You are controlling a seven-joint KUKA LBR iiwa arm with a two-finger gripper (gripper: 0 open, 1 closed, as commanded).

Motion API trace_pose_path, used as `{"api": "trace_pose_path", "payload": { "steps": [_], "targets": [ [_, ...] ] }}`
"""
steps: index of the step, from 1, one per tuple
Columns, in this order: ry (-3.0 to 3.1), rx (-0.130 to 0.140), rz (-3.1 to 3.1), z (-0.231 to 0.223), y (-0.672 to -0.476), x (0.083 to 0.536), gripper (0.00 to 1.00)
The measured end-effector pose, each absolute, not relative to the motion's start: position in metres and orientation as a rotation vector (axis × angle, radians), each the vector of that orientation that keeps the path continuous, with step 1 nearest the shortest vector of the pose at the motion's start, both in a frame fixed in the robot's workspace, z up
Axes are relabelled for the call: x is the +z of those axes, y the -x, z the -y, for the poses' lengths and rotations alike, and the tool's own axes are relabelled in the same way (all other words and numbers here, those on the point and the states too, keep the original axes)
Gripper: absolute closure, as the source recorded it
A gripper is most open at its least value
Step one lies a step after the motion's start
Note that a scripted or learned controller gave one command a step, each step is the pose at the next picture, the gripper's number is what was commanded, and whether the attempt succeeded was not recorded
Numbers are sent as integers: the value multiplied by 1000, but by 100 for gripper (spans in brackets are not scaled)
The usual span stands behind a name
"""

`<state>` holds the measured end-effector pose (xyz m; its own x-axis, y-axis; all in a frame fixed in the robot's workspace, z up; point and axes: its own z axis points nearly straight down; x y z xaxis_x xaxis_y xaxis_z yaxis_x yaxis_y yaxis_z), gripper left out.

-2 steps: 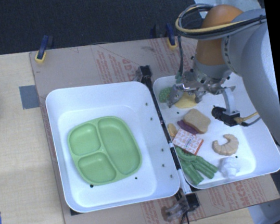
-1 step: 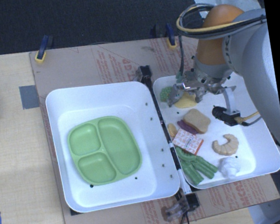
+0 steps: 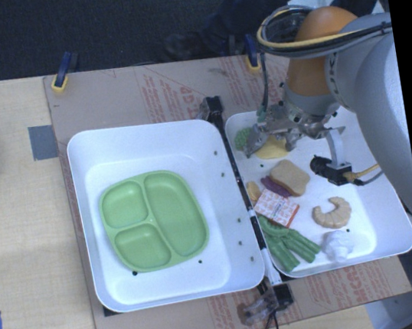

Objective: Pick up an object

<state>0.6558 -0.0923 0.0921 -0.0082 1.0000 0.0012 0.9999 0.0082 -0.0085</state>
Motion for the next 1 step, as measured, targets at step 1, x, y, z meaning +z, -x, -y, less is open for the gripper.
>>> {"api": "trace_pose_path", "payload": {
  "steps": [1],
  "targets": [
    [2216, 6, 2221, 100, -656, 92, 0]
  ]
}}
